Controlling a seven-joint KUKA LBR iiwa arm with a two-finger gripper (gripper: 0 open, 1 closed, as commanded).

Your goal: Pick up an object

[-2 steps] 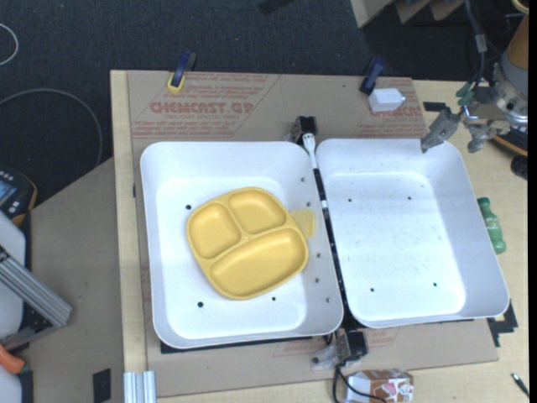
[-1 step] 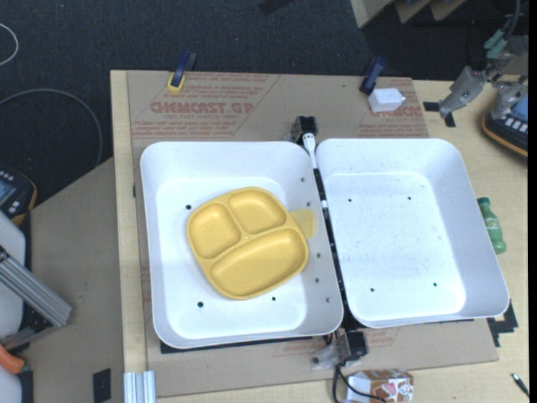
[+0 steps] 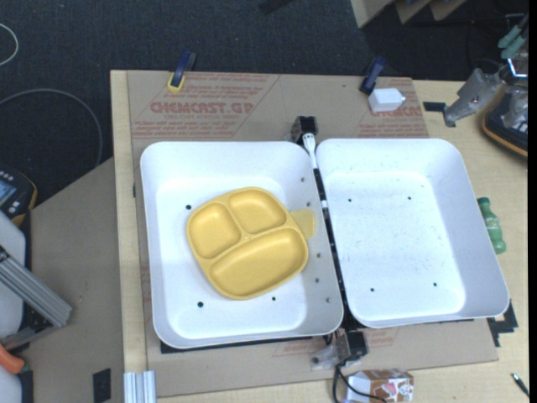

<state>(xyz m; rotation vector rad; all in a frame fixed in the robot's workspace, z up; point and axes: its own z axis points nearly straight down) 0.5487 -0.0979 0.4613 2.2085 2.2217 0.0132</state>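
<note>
So far, nothing is picked up. Up in the far right corner, off past the bins, a grey metal piece [image 3: 472,99] sticks out over the desk [image 3: 252,99]. It may be the claw, but it is small and hard to make out. I cannot tell if it is spread or pressed together. Nothing hangs from it, and it touches no bin.

Closest to it is the right bin [image 3: 394,147]. Its white floor has little dark specks on it and no thing I can see to grab. A small white block [image 3: 386,100] sits on the desk just past its far rim, and a green thing [image 3: 492,225] lies along its right rim.

Next comes the left bin [image 3: 151,225], touching the right bin down the middle. The one thing to pick up is in there: a yellow plate [image 3: 247,242] with three dips in it. It lies flat on the bin floor, near the middle and turned a bit. A small pale yellow bit [image 3: 303,222] peeks out at its right edge; I cannot tell what that is.

The plate is well apart from the grey piece, with the whole right bin between them. So I think all the work is still to do: go across to the left bin, come down over the plate, pinch it and lift it. The plate is wide and flat, so I think its rim is the best place to pinch, and it could slip.
</note>
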